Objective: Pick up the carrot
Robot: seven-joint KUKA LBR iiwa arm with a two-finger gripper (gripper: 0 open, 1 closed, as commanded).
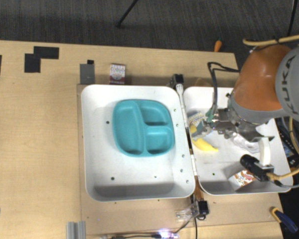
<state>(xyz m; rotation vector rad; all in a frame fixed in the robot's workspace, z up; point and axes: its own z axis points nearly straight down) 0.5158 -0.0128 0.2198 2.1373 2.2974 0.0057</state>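
Two white bins sit side by side; our arm [269, 83] hangs over the right bin [214, 183], near its left wall. We cannot find the carrot for sure, and the gripper's state is hidden from us. We judge we are searching. Next, we need a clear sight; open room lies by the near edge.

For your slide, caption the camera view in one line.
The arm reaches over the right bin; a teal divided plate sits in the left bin.
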